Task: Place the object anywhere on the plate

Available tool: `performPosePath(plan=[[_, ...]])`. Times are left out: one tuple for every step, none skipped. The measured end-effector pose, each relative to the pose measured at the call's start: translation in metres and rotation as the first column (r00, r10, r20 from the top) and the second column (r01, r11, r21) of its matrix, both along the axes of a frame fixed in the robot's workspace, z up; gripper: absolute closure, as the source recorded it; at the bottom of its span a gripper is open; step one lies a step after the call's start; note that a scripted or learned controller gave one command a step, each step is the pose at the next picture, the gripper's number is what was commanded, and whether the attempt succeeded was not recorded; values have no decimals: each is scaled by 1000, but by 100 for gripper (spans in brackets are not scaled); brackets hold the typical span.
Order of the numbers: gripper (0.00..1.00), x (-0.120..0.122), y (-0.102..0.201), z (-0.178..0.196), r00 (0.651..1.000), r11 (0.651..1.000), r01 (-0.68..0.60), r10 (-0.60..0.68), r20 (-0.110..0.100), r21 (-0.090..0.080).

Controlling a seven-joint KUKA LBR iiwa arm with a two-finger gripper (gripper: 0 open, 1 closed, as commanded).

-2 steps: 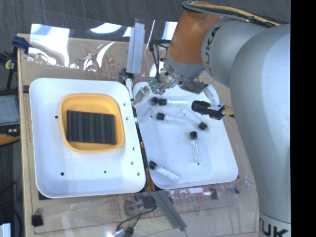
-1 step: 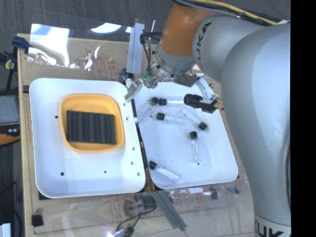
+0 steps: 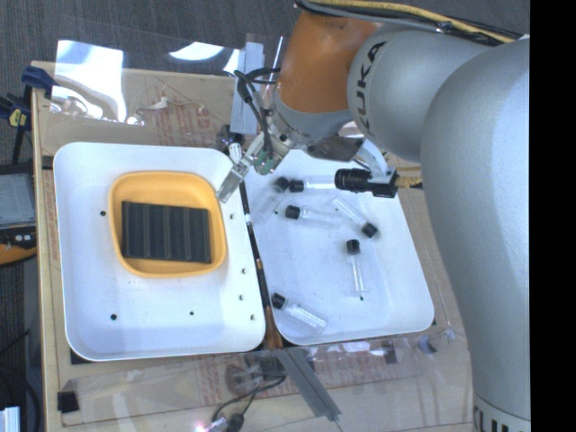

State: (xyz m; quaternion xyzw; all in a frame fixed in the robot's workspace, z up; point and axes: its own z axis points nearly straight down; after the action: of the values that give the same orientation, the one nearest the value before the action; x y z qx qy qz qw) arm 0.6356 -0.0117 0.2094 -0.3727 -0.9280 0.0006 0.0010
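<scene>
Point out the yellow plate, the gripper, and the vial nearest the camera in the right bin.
yellow plate [image 3: 129,191], camera view, bare left rim.
gripper [image 3: 230,184], camera view, fingertips.
nearest vial [image 3: 306,315], camera view, clear body.

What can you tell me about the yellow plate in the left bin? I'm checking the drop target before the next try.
The yellow plate is a rounded-rectangle dish with a raised, smooth rim, plastic by its look. It lies flat in the left white bin, toward that bin's far half. A dark ribbed rectangular insert covers most of its floor. Nothing else rests on it. The gripper hangs just past its right edge, not visibly touching it.
</scene>
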Motion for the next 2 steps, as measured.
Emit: performPosePath(plan=[[0, -3, -11, 20, 1000, 1000, 8, -8, 3, -1], [0, 13, -39, 3, 1000, 1000, -26, 26, 4, 0]])
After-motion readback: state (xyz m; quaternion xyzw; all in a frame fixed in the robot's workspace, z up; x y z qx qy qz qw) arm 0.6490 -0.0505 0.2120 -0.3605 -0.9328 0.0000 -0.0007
